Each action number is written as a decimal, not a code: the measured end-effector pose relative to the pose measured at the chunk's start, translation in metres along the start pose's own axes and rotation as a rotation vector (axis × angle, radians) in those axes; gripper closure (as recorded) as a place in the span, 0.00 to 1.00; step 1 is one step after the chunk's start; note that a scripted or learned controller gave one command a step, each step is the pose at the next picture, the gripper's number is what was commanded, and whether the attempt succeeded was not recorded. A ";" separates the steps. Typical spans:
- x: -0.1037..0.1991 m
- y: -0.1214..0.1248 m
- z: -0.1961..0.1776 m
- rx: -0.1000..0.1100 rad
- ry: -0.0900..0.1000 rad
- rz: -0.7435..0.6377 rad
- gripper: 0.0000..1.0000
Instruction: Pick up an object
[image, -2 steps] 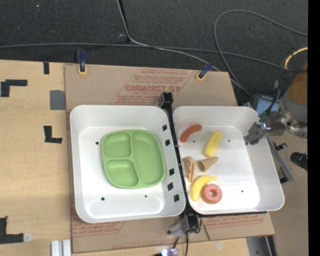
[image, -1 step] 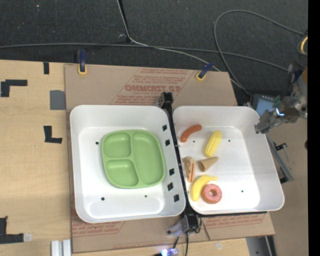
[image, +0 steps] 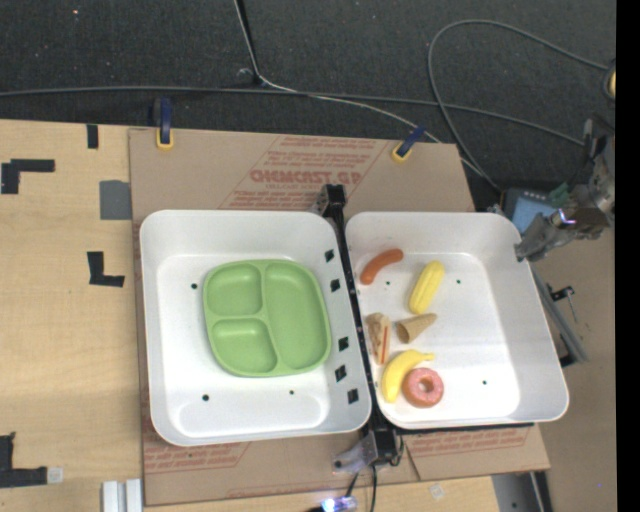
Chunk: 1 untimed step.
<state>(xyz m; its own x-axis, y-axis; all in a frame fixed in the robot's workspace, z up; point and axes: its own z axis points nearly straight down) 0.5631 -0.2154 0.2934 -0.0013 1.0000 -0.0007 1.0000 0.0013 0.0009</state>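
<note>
Bench of pale wood under a cardboard sheet (image: 300, 170), two white bins side by side on it, dark cloth and cables behind.

Candidate object: corn cob (image: 426, 286), yellow, lying at about 12 o'clock from the centre of the right bin (image: 535, 350), clear of its neighbours. Judged light, rigid plastic toy, smooth but ribbed; best taken across its narrow middle, jaws square to the long axis.

Around it: sausage (image: 380, 265) at 10 o'clock from the corn, near the bin divider; ice cream cone (image: 416, 326) just below the corn at 6 o'clock; a small tan piece (image: 378, 334) at 8 o'clock; banana (image: 399, 372) touching pink donut (image: 424, 387) further down at 6 o'clock. Crowded pair would be harder to grip.

Left bin (image: 165, 300) holds a green divided plate (image: 267, 318).

Gripper (image: 545, 232) at 3 o'clock, beyond the right bin's upper corner, holding nothing visible; finger spread cannot be told.

Writing: red print on cardboard reads roughly "CHEMCAST GP", upside-down slant, rest illegible
</note>
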 end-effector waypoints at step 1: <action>0.051 0.015 0.020 0.003 0.001 -0.004 1.00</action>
<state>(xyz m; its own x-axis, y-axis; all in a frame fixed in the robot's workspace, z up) 0.5783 -0.1643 0.2732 -0.0051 1.0000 0.0004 1.0000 0.0051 -0.0019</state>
